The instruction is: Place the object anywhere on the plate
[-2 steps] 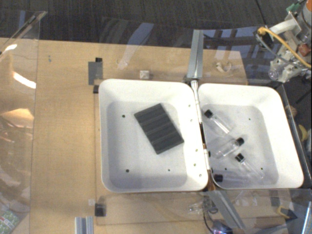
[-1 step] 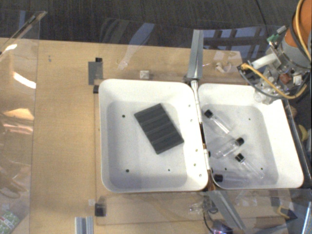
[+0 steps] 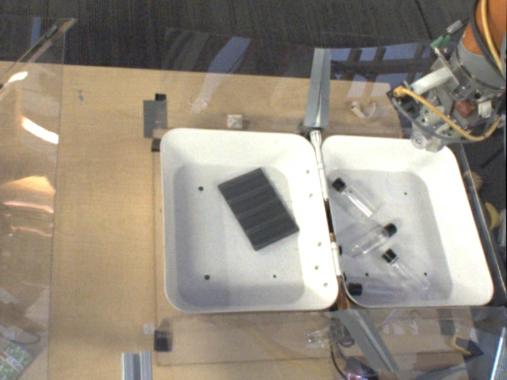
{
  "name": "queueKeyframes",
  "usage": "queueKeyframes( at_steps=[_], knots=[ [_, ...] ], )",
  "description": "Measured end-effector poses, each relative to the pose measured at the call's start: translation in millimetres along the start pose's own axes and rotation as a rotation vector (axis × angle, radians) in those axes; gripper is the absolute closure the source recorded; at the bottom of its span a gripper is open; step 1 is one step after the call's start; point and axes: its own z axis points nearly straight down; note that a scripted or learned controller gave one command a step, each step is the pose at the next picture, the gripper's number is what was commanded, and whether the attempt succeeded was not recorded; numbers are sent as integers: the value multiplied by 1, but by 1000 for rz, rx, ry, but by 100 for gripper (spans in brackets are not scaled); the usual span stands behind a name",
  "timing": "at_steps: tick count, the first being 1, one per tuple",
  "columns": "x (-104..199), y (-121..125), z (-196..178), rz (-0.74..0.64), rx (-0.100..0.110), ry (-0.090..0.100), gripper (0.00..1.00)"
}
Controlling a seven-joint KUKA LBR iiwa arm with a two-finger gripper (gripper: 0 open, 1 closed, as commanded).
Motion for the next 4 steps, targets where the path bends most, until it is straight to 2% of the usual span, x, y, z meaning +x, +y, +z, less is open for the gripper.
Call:
queueKeyframes(
  at_steps=[1,2,3,4],
  knots=[
    [9,-19,-25,21,-1,1,100],
    [22,-56,-56,50,0,3,100],
    [-4,-58,31,-54,0,0,100],
    [16,-38,-4,57,0,1,100]
  ],
)
